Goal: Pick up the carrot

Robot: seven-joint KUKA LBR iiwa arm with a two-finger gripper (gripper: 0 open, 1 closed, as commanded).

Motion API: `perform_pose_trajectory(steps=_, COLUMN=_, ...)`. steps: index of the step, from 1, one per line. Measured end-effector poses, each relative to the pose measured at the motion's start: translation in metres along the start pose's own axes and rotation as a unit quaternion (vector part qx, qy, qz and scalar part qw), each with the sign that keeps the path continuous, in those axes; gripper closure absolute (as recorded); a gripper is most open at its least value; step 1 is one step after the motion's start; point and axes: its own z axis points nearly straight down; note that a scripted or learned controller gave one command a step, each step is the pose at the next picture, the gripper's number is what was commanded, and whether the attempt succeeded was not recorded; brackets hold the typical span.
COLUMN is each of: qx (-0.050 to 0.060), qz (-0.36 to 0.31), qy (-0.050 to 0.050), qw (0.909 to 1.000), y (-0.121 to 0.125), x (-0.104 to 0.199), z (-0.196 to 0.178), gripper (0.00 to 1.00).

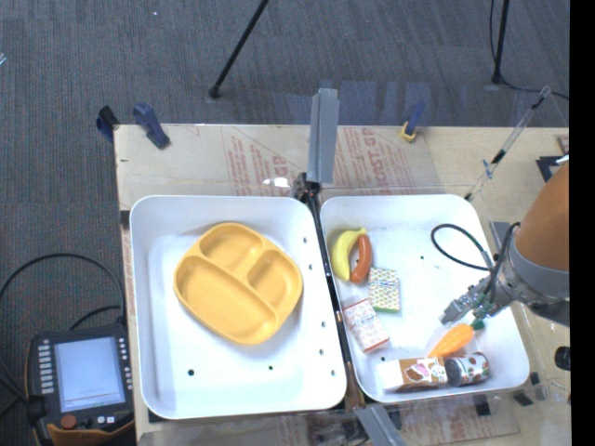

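Two shallow white bins sat side by side on the bench. The left bin (pixel 149 249) held a yellow divided plate (pixel 238 282), lying flat near its middle. The right bin (pixel 418 214) held the clutter.

The carrot (pixel 453 341) lay toward the near right corner of the right bin, orange, tilted so that its green-tipped end pointed up and to the right. Just below it — close enough that the two may have been touching — lay a small dark bottle (pixel 468 369) on its side, with a brown carton (pixel 420 373) beside it along the near wall.

The arm (pixel 548 249) came in from the right, its orange band showing above the grey wrist. The gripper (pixel 463 307) hung just over the carrot's upper end, its tips seemingly at or very near the green top. The fingers were small and blurred at this angle, so whether they stood apart or together could not be told, nor whether they had closed on anything.

Farther back in the same bin, near the dividing wall, a banana (pixel 344 251) lay against a small orange-red sausage-shaped item (pixel 361 259). Below those sat a green-patterned packet (pixel 384 292) and a white-and-red packet (pixel 363 324) — well apart from the carrot. A black cable loop (pixel 457 245) rested toward the back right.
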Motion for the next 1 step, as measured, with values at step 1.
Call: perform_pose_trajectory(steps=1, qx=0.000, qz=0.000, qy=0.000, qw=1.0000, y=0.0000, x=0.0000, z=0.0000, gripper=0.00)
